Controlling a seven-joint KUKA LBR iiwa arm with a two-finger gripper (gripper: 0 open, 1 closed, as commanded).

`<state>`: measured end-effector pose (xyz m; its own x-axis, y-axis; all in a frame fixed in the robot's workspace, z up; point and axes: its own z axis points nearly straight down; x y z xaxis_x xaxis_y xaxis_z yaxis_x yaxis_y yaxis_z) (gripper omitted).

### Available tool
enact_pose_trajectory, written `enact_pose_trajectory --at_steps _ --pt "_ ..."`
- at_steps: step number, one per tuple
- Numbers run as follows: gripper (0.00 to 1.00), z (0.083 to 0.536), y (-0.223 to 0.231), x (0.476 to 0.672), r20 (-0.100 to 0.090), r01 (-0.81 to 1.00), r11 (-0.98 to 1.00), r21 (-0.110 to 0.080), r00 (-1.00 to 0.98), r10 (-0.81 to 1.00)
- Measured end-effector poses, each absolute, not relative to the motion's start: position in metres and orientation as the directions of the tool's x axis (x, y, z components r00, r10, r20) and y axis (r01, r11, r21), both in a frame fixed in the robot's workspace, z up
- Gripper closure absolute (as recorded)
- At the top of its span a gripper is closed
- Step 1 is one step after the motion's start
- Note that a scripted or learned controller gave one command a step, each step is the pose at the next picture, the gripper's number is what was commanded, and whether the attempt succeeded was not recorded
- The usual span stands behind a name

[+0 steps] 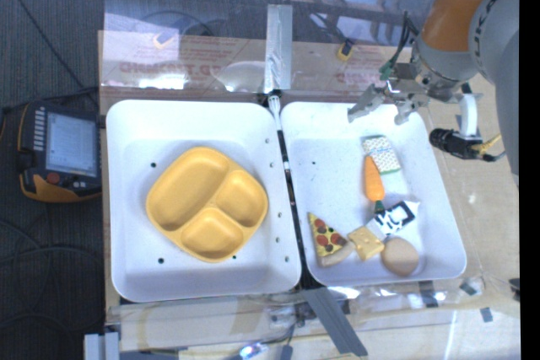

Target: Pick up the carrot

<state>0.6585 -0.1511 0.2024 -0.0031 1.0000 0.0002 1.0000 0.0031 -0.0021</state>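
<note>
The carrot [373, 179] lies in the right bin [443, 181], roughly at the middle of it, a little right of the frame's centre; its long axis runs nearly straight up and down the frame, the orange body uppermost and the dark green end pointing toward the lower edge; just above it sits a small green-and-white patterned packet [381, 153], close enough that the two seem to touch, and just below it a black-and-white item [395, 216]; the gripper [393, 107] hangs over the upper rim of the same bin, in the upper right of the frame, so the carrot lies below it and slightly to the left; its fingers are spread apart and nothing is between them; I judge that the coming move is a short travel toward the lower frame and a descent, with the jaws set across the carrot's narrow width rather than along its length, keeping clear of the packet.
</note>
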Motion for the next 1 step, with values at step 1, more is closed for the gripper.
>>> enact_pose_trajectory --at_steps 1 --pt "0.0 0.1136 -0.1924 0.6182 -0.002 0.999 0.049 -0.002 -0.049 0.999"
